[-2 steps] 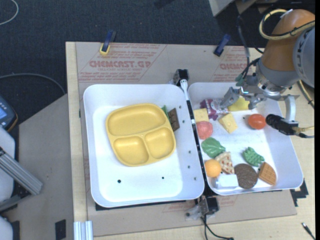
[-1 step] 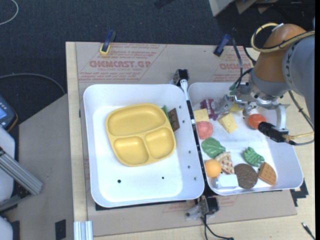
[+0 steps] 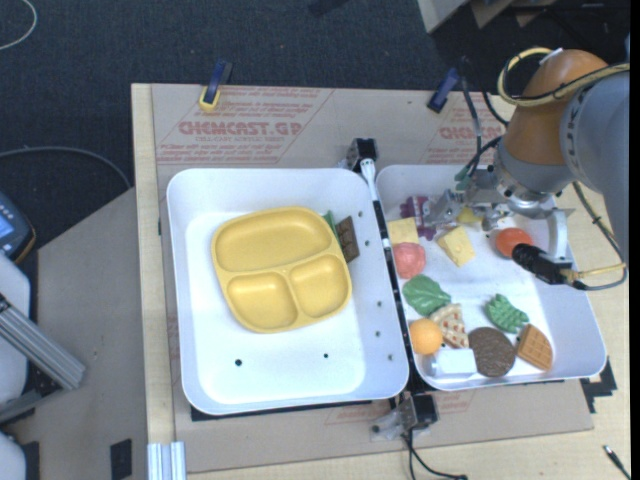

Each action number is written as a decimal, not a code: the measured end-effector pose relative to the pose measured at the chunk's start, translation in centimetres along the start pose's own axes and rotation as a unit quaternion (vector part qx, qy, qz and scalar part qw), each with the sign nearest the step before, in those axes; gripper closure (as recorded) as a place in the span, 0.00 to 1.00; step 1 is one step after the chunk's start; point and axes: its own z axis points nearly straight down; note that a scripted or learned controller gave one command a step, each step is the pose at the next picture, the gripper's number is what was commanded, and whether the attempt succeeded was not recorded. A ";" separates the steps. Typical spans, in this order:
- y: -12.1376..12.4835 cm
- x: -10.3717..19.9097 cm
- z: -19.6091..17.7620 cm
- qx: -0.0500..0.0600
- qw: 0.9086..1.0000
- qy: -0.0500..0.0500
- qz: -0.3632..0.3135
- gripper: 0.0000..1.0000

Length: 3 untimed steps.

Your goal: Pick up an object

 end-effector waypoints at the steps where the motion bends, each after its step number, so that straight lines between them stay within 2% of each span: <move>1: -0.1 -0.2 -1.1 0.001 1.000 -0.002 0.000 1.00; 2: -0.2 0.6 -7.1 -0.002 1.000 -0.003 0.000 1.00; 3: 0.8 1.1 -12.9 -0.003 1.000 -0.003 0.000 1.00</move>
